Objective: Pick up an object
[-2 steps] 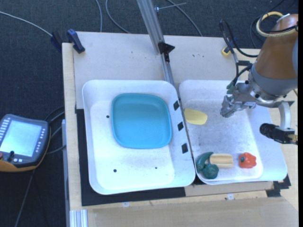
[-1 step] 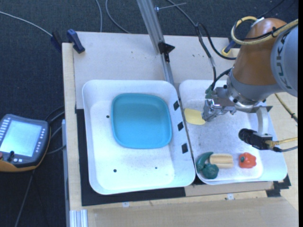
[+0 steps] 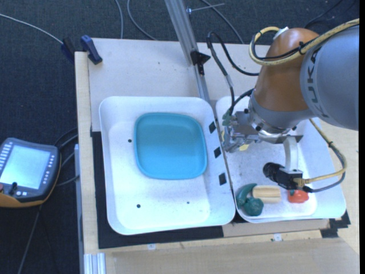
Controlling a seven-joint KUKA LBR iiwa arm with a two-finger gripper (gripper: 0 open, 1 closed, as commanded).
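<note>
The grey arm's hand [image 3: 235,135] hangs low over the right shallow white bin [image 3: 328,178], by its left wall; whether it is clenched or released I cannot tell. Along that bin's front edge lie a dark green lump [image 3: 250,198], perhaps a toy, a tan wooden cylinder [image 3: 267,193] and a small red-orange piece [image 3: 297,196]. The left white bin [image 3: 117,204] carries a light blue square plastic tray [image 3: 171,145].

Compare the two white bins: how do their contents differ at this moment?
The left bin holds one large blue tray lying flat near its middle; the right bin holds several small things along its near edge: a green object, a tan block and a red object. The arm hangs over the right bin, not the left bin. Both are shallow, white and side by side.
</note>
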